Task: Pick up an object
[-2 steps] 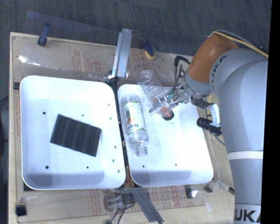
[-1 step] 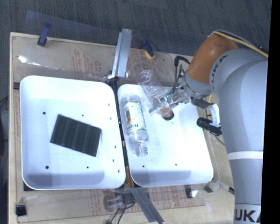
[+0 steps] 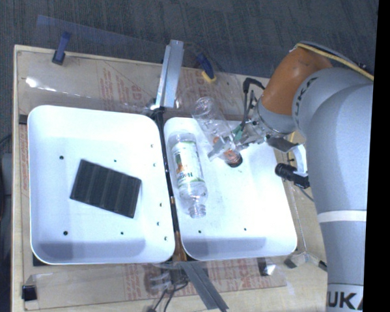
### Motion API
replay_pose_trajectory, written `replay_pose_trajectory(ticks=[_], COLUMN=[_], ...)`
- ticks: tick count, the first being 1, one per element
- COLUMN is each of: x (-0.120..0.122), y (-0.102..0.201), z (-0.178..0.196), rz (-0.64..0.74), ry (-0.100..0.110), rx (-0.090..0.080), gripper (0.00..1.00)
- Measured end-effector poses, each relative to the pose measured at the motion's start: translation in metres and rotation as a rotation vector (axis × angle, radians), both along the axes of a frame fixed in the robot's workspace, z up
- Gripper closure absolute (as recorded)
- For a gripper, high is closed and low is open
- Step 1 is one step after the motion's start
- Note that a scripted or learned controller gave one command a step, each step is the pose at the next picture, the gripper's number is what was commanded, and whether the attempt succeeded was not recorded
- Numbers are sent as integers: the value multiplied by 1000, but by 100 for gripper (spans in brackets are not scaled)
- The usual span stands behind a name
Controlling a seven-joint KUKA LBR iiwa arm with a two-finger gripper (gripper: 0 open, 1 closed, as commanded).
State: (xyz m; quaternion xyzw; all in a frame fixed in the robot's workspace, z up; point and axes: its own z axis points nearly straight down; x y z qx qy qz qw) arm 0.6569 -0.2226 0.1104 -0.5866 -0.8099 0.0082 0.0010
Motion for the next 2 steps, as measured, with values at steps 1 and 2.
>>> replay_pose_trajectory(ticks=[1,2], x=[0,0], y=[-1,-2], z=[0,0], rz=[16,33], ry=[-1,-1], rx=[-1,-1], gripper=[0,0])
